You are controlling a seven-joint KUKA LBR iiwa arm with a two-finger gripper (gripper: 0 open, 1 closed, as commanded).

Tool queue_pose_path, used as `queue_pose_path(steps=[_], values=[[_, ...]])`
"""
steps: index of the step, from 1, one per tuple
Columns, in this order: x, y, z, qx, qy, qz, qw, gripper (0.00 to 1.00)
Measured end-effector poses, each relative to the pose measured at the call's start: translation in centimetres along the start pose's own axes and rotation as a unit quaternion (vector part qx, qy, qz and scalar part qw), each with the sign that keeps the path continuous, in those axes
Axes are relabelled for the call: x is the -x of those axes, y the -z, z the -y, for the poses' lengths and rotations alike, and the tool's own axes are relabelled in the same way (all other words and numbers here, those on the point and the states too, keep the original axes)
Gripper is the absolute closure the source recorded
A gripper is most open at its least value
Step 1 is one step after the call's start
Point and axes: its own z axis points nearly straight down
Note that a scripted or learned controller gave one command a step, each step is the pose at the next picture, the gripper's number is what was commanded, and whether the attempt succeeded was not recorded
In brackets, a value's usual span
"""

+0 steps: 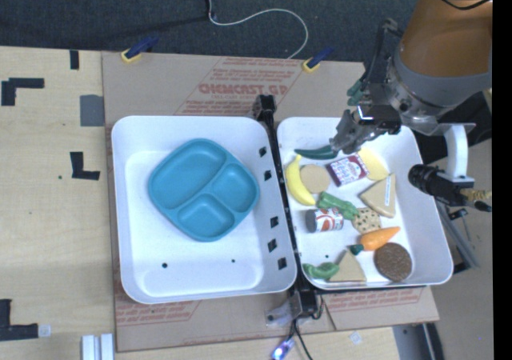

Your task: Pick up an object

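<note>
Right bin (436, 258): toy foods packed close, including banana (297, 184), green pepper (314, 153), purple packet (346, 170), carrot (378, 238) and brown cookie (393, 261).

Gripper (346, 139): hangs over the bin's upper part, just above pepper and packet; whether it is open or closed cannot be told.

Risk (judged): crowding may let a neighbour block the pinch, or the curved pepper slip away.

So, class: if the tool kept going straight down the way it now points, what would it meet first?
Probably the green chili pepper at the back of the right bin, just under the tool, or the red-and-white packet beside it. From this slanted view, depth is uncertain.
</note>
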Motion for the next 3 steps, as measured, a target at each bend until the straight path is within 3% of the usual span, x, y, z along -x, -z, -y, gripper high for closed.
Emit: queue_pose_path(steps=[1,2,3], values=[[-2.2,5.3,1.3,-0.006,-0.002,0.001,1.0000,1.00],[-2.3,4.0,4.3,-0.010,-0.004,0.002,0.9999,1.00],[-10.1,-1.8,4.3,-0.012,0.000,0.001,0.9999,1.00]])
